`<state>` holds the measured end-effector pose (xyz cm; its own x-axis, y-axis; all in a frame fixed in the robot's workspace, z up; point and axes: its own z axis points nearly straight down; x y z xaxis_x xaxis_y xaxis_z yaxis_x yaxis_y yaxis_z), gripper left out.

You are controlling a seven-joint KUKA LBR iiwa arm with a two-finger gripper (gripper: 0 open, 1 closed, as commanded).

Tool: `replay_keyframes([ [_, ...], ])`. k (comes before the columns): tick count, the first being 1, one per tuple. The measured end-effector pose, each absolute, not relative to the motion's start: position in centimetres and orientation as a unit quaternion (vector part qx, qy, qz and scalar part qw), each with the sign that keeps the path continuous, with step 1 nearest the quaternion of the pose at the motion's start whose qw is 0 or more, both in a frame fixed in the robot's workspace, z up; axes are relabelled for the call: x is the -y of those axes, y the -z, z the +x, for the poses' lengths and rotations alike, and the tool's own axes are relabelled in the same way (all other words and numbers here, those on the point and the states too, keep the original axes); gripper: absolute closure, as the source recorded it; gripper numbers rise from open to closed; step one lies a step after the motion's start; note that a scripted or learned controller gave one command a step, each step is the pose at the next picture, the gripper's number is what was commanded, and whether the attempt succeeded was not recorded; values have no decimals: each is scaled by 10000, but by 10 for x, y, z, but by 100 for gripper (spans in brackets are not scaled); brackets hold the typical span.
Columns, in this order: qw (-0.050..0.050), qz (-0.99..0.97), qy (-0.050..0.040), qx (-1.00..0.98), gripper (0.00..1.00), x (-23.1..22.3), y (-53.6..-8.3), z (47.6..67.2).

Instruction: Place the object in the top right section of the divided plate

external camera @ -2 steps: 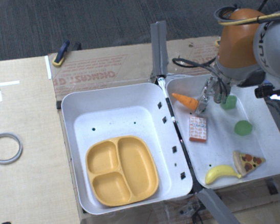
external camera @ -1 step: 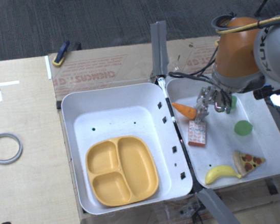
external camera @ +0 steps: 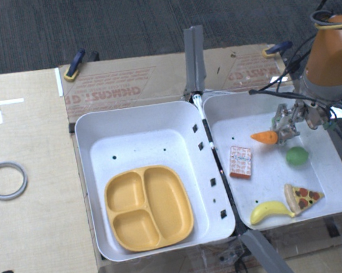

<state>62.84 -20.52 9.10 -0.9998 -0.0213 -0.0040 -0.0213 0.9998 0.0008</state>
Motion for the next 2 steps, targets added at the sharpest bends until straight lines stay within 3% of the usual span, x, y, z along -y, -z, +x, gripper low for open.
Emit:
replay_keyframes([
  [1,20,-1406,-9,-9901,100,153,-91,660],
  [2,14,-3420,-13,-9397,100,109,-91,660],
])
